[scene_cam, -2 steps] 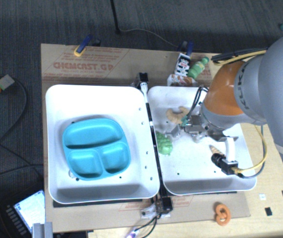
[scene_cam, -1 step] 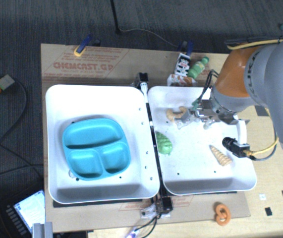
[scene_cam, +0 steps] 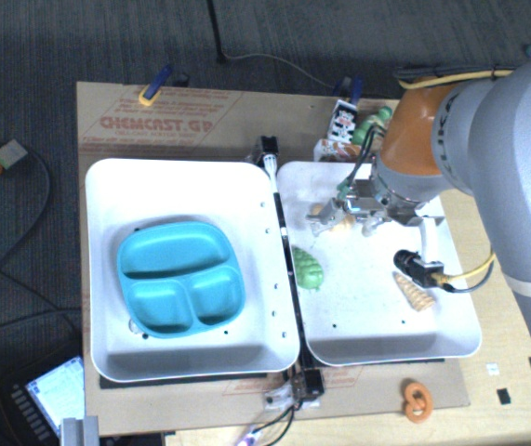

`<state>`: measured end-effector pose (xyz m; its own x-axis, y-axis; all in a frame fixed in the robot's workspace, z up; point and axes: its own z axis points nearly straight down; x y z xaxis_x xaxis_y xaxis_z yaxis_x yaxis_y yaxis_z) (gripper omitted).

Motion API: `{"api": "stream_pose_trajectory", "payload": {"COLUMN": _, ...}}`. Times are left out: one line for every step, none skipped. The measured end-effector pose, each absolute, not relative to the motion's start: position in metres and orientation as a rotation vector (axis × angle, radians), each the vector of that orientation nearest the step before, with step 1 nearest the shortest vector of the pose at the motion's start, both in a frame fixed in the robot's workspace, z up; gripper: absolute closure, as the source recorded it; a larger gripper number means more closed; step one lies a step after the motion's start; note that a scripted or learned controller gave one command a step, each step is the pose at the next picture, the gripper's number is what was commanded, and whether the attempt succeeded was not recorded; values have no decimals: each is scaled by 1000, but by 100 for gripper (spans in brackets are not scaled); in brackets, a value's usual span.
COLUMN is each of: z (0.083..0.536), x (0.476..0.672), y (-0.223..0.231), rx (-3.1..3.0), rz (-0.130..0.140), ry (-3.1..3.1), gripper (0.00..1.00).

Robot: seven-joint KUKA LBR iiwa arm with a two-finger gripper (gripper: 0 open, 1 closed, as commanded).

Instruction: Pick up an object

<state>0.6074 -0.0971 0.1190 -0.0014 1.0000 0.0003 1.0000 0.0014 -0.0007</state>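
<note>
Whether the tool is released or clenched cannot be told, as it is seen from above, low over the upper part of the shallow white right-hand bin. Nothing is seen held in it.

Two candidates are found in that bin. A small green lumpy object lies left of centre, just beside the wall shared with the left-hand white bin. It is judged light and probably soft, so it is best taken across its narrow middle. A tan ridged, cone-like piece lies toward the lower right. It is judged light and stiffer, and its ridges should give grip if it is taken across the width. A small pale scrap sits just beside the tool but cannot be identified.

The shared wall is likely to crowd any approach to the green object. A light-blue three-compartment plastic plate is held in the left bin, well apart, and an orange ring rests on the brown surface below the bins.
</note>
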Motion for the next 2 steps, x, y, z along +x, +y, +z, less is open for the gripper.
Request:
{"api": "stream_pose_trajectory", "payload": {"z": 110, "x": 544, "y": -98, "rx": -2224, "rz": 3, "ry": -2221, "gripper": 0}}
{"api": "stream_pose_trajectory", "payload": {"z": 123, "x": 500, "y": -101, "rx": -2221, "rz": 3, "ry": -2220, "gripper": 0}}
